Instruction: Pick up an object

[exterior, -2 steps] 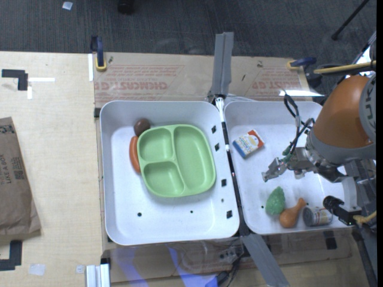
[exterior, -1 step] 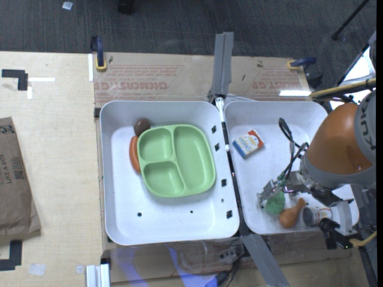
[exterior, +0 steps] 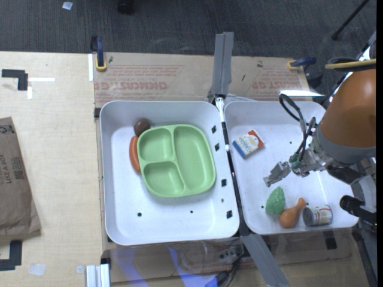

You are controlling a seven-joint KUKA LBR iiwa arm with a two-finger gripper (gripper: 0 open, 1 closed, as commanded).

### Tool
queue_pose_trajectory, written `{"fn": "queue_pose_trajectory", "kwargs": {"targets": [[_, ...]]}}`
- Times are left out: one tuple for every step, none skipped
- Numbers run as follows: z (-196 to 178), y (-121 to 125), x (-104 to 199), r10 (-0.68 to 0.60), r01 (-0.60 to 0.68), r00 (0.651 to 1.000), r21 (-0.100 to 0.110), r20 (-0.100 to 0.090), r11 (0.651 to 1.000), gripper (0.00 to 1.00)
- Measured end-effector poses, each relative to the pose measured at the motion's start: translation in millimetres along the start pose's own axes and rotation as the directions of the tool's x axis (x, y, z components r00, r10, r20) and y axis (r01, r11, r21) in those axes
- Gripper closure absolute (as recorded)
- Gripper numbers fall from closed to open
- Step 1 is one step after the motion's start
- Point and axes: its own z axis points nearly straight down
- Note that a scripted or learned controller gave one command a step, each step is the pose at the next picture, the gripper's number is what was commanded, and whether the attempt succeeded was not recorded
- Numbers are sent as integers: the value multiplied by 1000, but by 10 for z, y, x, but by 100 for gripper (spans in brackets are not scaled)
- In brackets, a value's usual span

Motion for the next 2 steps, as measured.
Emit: {"fn": "queue_pose_trajectory", "kwargs": {"targets": [[998, -143, -252, -69, 69, 998, 0, -1, 998, 0], [913, -142, -258, -64, 64, 998, 0, -1, 998, 100]]}}
